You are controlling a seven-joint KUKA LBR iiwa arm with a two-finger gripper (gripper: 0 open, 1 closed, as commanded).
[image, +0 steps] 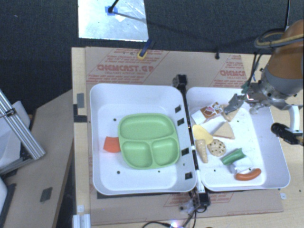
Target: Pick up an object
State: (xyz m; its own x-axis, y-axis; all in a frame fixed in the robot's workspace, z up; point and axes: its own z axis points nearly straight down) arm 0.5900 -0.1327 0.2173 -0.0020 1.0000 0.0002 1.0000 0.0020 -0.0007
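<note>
Gripper (233, 103) angled low — right bin (270, 141)

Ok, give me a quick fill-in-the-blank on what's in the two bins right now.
1. The green three-compartment plastic plate sits in the ____ white bin.
2. The flat orange piece lies on the plate's ____ side.
3. The red toy sausage lies in the ____ white bin.
4. The tool hovers over the ____ bin.

Answers: left; left; right; right

Left bin (102, 127) holds a green three-compartment tray (148, 140) with an orange piece (111, 144) just beside its left edge; shiny metal sheet (113, 12) lies beyond the bench, aluminium rail (19, 129) at far left.
</note>
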